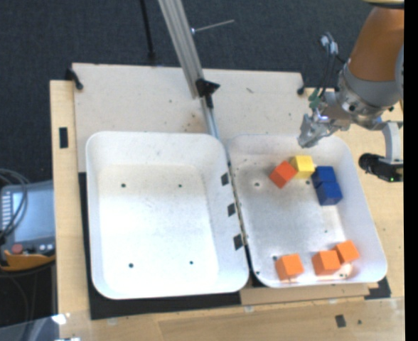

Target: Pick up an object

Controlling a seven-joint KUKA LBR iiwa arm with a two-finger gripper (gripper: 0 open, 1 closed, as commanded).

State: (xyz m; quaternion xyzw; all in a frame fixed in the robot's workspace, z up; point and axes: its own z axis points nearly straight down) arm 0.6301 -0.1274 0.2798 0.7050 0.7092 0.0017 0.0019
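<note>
Your grey metal gripper [310,135] hovers just above the small yellow block [305,164], which lies below it in view; finger state: cannot tell.

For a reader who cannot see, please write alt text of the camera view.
The end effector hangs above the far rim of the right bin, near an orange block, a yellow block and a blue block. Three more orange blocks lie along its near edge.
</note>
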